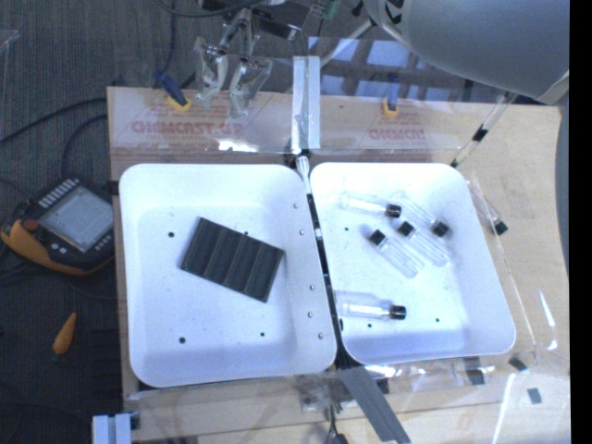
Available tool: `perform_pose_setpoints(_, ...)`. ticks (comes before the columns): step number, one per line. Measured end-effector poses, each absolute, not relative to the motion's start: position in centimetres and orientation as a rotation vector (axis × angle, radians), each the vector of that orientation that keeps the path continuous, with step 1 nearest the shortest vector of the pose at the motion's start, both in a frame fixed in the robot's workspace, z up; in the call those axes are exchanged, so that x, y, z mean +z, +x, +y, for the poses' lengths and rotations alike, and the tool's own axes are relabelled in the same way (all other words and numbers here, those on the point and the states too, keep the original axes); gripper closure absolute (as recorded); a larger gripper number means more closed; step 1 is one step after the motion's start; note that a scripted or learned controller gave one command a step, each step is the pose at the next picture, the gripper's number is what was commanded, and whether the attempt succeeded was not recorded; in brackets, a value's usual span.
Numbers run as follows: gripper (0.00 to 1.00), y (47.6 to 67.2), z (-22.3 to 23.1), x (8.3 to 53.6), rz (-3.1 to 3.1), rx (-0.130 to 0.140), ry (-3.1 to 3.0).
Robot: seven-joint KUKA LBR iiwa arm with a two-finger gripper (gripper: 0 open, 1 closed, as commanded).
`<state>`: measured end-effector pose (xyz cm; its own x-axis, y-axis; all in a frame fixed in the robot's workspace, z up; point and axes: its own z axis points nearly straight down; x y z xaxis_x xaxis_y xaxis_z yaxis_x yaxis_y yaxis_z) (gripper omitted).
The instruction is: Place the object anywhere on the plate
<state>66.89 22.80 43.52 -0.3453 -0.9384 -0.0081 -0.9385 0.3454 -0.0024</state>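
A dark ribbed rectangular plate [231,259] lies at a slant in the left bin [148,192]. Several clear vials with black caps lie in the right bin [481,276]: one near the back [368,205], a cluster in the middle [400,252], and one alone at the front [370,311]. My gripper [228,74] hangs high over the bench's back edge, beyond the left bin's far rim. Its fingers stand apart, open, and nothing shows between them.
The grey arm body [462,17] fills the upper right. A clear back wall with a metal divider post [305,109] stands behind the bins. A handheld pendant [65,225] lies on the floor to the left, with cables nearby.
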Motion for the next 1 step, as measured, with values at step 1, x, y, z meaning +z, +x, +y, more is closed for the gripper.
perform_pose_setpoints(1,1.00,66.88,22.51,43.48,1.970,0.004,-2.436)
